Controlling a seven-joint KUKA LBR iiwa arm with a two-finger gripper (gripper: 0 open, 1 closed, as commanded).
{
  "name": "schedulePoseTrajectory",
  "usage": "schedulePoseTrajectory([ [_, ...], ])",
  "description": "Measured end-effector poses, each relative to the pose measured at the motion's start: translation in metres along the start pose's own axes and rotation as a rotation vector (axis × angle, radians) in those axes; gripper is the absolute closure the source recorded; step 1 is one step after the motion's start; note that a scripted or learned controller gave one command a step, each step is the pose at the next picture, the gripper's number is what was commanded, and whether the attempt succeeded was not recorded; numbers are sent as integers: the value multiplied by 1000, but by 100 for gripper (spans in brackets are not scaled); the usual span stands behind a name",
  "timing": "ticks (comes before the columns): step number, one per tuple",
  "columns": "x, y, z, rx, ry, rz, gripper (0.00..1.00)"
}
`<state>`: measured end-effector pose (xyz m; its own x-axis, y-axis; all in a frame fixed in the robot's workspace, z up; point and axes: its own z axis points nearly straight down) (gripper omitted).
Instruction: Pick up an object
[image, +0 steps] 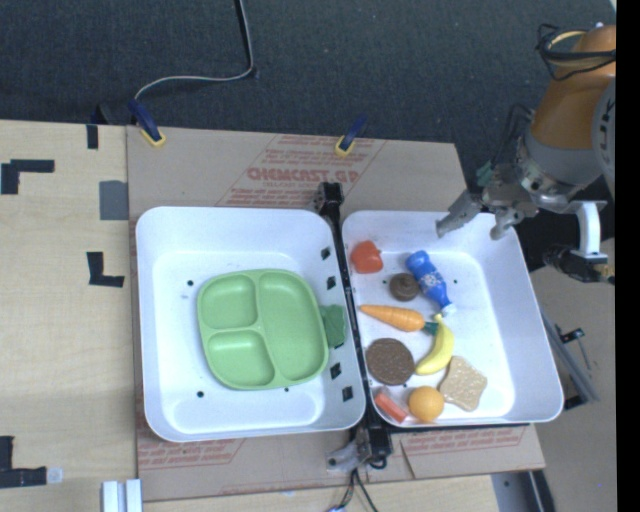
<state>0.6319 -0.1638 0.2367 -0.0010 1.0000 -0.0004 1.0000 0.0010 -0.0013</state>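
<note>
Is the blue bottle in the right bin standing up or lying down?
Lying down. The small blue plastic bottle rests on its side on the floor of the right white bin, its length running diagonally beside the small brown round cookie.

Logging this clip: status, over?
Gripper open, above right bin's far rim, holding nothing. Toy food untouched, blue bottle nearest. Nothing in the way.

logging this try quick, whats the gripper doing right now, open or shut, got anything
Gripper: open, fingers spread, holding nothing, above the far edge of the right bin.
</note>
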Motion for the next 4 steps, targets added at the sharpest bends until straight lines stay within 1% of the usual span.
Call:
schedulePoseTrajectory([
  [1, 28, -14, 82, 2, 1, 0, 0],
  [2, 48, -22, 136, -1, 0, 1, 0],
  [3, 70, 7, 151, -1, 0, -1, 0],
  [4, 69, -14, 151, -4, -1, 0, 0],
])
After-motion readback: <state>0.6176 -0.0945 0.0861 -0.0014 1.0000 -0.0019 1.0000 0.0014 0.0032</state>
